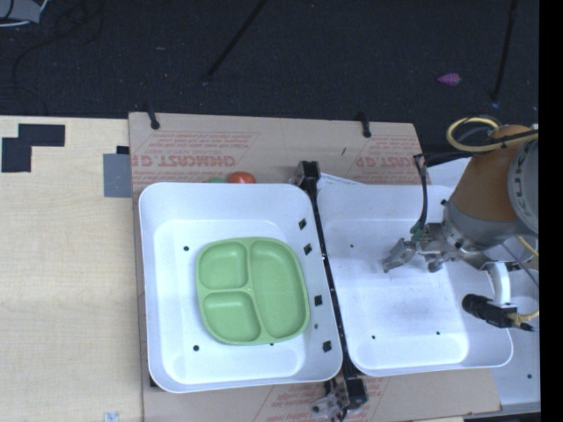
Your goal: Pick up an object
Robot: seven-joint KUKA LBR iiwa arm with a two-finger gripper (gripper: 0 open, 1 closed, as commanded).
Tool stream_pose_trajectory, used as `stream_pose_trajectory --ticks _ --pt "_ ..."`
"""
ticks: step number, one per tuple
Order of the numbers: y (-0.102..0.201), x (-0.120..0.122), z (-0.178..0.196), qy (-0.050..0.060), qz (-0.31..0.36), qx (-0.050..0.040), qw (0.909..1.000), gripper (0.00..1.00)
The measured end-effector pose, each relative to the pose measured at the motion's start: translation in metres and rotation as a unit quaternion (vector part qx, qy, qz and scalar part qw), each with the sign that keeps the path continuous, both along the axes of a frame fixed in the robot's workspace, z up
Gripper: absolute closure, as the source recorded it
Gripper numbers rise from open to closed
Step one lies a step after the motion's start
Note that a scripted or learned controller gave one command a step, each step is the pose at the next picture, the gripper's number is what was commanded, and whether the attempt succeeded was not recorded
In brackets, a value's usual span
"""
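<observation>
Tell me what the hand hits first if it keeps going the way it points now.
Probably the floor of the right bin: the hand points left and down over it. Farther on stands the bins' shared wall; depth is unclear.

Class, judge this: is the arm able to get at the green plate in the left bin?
Probably yes: the green plate lies uncovered in the left bin, with only the low bin rims between.

A single fixed camera is looking down at a slant from above the desk [62, 262], taking in both white bins: the left bin [167, 236] and the right bin [422, 323]. It is sitting fairly high, also catching dark floor [264, 42] at the far side.
</observation>
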State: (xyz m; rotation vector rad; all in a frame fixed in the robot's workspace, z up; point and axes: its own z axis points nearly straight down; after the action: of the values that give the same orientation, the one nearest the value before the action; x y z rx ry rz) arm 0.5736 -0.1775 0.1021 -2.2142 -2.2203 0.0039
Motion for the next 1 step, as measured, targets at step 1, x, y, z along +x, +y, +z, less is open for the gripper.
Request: stream_pose_trajectory --ticks 1 --pt "-0.0012 0.0001 0.0129 -0.001 -0.001 -0.0004 1.0 1.0"
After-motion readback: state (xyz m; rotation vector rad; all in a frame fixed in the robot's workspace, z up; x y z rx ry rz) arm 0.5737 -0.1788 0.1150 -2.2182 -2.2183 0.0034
